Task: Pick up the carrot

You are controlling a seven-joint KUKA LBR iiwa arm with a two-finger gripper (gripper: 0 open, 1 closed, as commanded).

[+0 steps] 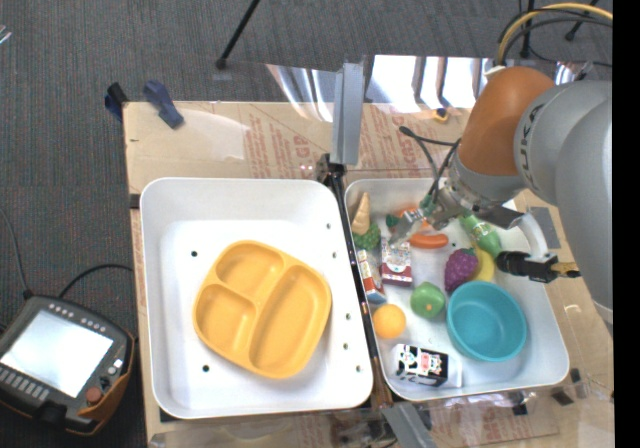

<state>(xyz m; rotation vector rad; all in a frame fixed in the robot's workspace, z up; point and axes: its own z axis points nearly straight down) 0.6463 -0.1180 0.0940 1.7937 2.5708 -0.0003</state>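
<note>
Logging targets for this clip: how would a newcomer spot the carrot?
Look in the right white bin, toward its far end below the gripper. The carrot lies there above the purple grapes. It is the small orange-red tapered piece, unlike the round orange ball nearer the camera.

A yellow divided plate (263, 307) lies in the white left bin (160, 236), and beside it the right bin (545, 361) holds a teal bowl (486, 322), purple grapes (460, 268), an orange carrot (430, 241) and a black-and-white cow-patterned carton (422, 364).

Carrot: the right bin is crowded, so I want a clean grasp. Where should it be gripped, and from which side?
Probably at the middle of the carrot, coming from above. It lies flat and long across the view, so closing across its narrow width suits it. The purple fruit and packet sit close below, leaving little room for a side approach.
</note>
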